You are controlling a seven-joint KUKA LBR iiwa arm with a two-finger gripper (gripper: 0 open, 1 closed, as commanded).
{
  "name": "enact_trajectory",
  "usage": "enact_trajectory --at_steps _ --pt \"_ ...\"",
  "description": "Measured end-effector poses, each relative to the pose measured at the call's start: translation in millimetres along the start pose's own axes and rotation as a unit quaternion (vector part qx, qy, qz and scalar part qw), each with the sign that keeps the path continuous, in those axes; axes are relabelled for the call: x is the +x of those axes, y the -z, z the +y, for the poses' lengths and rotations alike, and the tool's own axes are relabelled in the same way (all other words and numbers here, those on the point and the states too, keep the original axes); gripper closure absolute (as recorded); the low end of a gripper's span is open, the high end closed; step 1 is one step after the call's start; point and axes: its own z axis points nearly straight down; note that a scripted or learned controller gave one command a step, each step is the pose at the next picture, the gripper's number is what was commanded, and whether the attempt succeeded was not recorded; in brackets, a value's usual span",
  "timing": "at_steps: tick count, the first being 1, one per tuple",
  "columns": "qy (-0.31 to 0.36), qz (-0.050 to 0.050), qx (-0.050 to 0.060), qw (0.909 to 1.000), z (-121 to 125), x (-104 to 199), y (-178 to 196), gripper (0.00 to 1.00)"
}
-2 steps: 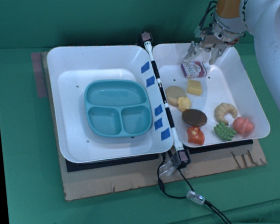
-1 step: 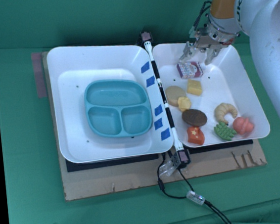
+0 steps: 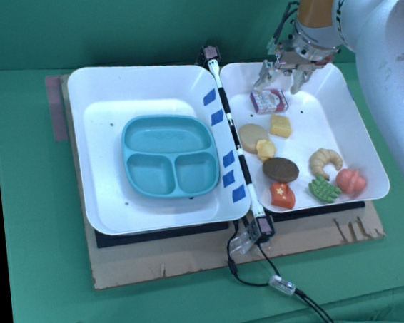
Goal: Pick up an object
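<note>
Gripper [image 3: 281, 77] hangs wide open, holding nothing, at the upper right of the frame, just above the little box [image 3: 269, 101] in the right bin [image 3: 341, 117]. Nothing is picked up yet.

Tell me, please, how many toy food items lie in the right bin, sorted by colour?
Right bin contents:
Red or pink: 3 (carton, pepper piece, pink-red piece)
Yellow: 2 (cheese block, small piece)
Tan: 2 (potato, croissant)
Brown: 1 (patty)
Green: 1 (leafy piece)
Total: 9
</note>
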Motion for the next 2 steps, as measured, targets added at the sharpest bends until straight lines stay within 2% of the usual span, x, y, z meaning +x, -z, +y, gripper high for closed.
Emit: enact_trajectory --at_steps 2 --pt "0.002 0.003 0.000 1.0000 0.3 0.3 0.0 0.00"
